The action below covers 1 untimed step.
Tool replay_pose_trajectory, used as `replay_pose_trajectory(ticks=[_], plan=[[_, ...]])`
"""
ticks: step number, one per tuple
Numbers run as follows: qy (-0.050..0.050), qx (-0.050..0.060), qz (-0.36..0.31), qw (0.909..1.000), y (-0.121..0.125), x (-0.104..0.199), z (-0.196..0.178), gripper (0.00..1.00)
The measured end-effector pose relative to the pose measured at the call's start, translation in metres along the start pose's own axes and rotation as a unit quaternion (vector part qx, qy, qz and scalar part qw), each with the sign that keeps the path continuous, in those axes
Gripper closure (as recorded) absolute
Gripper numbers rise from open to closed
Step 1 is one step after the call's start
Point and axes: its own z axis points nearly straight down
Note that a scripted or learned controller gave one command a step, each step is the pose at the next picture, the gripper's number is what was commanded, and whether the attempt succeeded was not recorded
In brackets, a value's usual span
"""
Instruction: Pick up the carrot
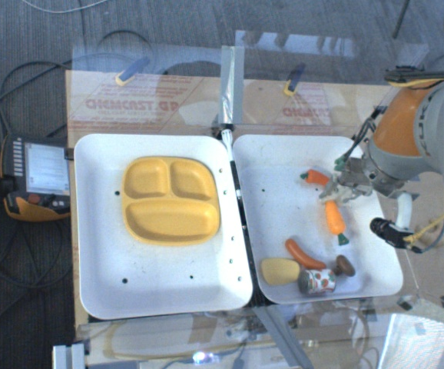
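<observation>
Carrot (334,218): orange, tapered, short body with a small dark green tip at its lower end; lies flat on the floor of the right bin (276,206), pointing roughly down the view. A second, smaller orange piece with a green end (315,177) lies up and to the left of the carrot, near but apart from it.

Gripper (342,188): grey metal, at the end of the arm (406,141) with its orange band, set just above the carrot's upper end. Whether its fingers are parted or closed cannot be told from this angle, and nothing is seen between them; contact with the carrot cannot be judged.

Other contents of the right bin, placed from the carrot: a red-orange sausage-like piece (305,254) below and to the left; a pale yellow potato-like lump (281,270) further below-left, touching the sausage's end; a small can (317,281) lying directly below; a small brown item (345,265) below and slightly right, beside the can.

Left bin (99,283): white, shallow, well to the left of the carrot, holding a yellow divided tray (171,200) with three compartments.

Surface: both bins sit side by side on a cardboard-covered bench (153,106), with clear sheeting and two taped clips along the far edge.

Room: grey carpeted floor (22,60) with loose cables; an orange-and-black handheld control pendant (36,177) lies far left of the carrot.
</observation>
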Motion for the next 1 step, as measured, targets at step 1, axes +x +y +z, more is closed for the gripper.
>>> replay_pose_trajectory(ticks=[1], plan=[[-0.003,0.000,0.021,0.9998,0.0156,0.0583,-0.0984,1.00]])
